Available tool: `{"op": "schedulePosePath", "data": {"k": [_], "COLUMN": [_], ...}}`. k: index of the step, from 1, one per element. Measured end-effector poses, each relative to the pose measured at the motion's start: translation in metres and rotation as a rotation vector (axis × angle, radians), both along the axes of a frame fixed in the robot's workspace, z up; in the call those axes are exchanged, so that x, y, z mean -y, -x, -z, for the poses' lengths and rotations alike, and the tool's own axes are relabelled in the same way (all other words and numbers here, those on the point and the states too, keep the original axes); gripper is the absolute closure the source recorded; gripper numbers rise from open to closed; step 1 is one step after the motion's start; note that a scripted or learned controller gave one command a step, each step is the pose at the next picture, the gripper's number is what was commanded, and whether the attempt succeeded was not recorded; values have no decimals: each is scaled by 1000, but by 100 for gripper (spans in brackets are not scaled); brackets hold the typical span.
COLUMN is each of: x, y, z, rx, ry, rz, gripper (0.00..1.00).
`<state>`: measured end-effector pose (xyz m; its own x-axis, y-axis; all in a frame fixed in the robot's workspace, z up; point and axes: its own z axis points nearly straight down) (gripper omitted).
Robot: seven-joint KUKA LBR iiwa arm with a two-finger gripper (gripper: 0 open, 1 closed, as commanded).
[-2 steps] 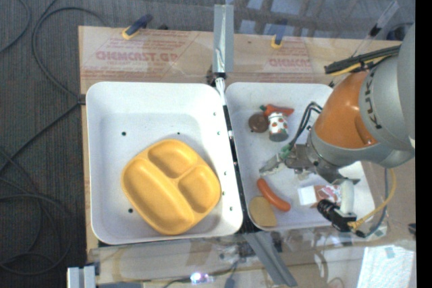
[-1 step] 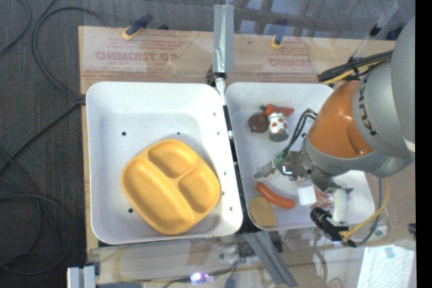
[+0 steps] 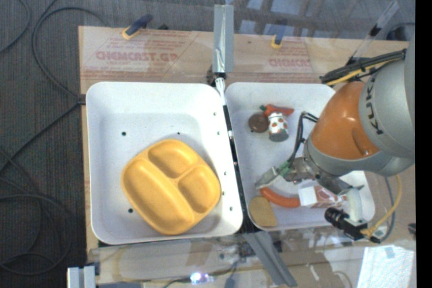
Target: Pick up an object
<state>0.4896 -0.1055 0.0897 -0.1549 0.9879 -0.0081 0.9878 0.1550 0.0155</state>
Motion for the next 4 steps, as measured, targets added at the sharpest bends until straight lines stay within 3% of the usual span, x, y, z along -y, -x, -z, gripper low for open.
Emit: {"op": "schedulePosePath", "data": {"k": [1,2,3,4], "x": [9,18,18,-60], "y": [-82,-166,-169,-179], "z": [0,2,-6,-91], "rx": [-2,-24,-17,-21], "ry": [-1,1,10,-2], "rz": [-60,-221,-226,-93], "gripper": [0,0,100,100]}}
